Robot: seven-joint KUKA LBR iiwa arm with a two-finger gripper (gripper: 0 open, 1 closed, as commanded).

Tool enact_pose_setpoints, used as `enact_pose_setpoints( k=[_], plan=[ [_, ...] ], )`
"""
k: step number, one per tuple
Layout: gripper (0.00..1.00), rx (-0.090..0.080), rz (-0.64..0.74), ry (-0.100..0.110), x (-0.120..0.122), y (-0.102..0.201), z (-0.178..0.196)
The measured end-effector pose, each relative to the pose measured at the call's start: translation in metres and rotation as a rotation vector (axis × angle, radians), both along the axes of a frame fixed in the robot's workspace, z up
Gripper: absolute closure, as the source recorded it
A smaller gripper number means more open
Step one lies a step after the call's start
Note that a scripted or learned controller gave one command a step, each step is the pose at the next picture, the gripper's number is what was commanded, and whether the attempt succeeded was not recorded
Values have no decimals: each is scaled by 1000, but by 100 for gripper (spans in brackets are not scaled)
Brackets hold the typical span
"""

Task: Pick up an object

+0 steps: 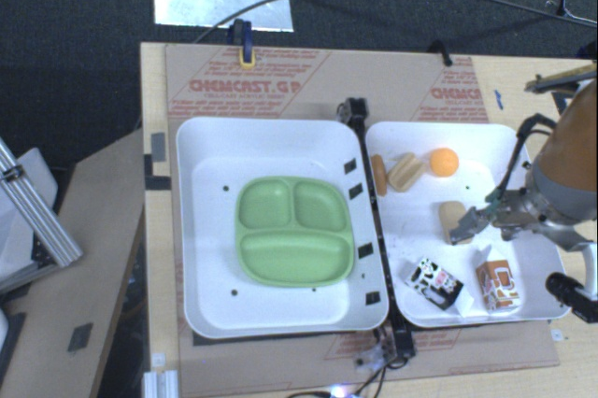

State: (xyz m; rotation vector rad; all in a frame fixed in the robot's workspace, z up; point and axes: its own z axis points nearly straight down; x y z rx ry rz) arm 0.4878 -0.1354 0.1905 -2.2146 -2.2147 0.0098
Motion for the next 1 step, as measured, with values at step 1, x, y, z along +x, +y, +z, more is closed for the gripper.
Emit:
enact_pose_setpoints(
  k=[1],
  plan=[
    [0,-2,3,-12,3,0,5]
  ],
)
